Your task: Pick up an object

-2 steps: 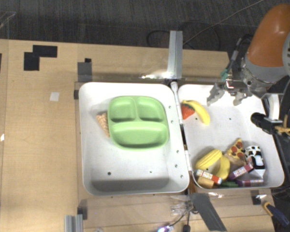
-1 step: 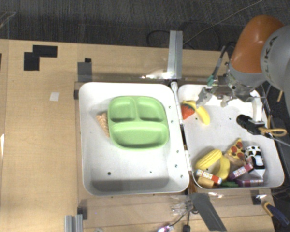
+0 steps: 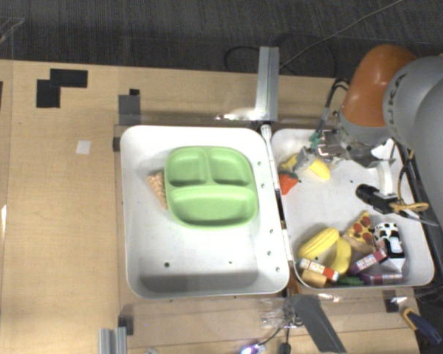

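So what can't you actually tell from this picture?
- Gripper: the arm's wrist covers it from above, so whether it grips the yellow object beside it is unclear.
- Object under the green tray: a speckled tan edge pokes out at the tray's left; the rest is hidden.
- Pile in the right bin's near corner: items overlap and are too small to name individually.
- Arm: cut off by the picture's right edge.

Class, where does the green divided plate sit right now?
The green divided plate lies in the left bin, toward its upper middle, beside the divider.
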`<state>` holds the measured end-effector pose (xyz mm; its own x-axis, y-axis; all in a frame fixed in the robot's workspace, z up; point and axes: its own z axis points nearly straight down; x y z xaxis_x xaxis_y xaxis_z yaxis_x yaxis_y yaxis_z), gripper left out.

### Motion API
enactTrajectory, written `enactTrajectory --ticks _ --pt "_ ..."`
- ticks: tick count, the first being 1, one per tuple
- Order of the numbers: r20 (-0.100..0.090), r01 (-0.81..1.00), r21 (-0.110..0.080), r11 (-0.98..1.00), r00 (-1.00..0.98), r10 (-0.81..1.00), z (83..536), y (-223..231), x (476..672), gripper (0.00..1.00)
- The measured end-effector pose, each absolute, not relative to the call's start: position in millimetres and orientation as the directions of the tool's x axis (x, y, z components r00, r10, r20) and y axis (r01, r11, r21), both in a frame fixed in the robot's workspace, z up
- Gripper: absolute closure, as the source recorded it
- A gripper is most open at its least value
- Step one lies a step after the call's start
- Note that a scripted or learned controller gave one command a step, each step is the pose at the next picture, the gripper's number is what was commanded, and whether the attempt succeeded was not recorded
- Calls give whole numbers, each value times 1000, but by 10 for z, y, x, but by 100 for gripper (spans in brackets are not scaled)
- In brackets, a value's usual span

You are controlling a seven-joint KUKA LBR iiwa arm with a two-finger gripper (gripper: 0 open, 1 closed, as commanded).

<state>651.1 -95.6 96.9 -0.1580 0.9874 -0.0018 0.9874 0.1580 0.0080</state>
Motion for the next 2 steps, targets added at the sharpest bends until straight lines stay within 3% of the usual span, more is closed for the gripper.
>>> enactTrajectory --ticks 1,2 --pt "-3 987 14 158 -158 987 1094 -951 6530 100" --pt "0 994 8 113 -113 994 1872 -281 6703 100"
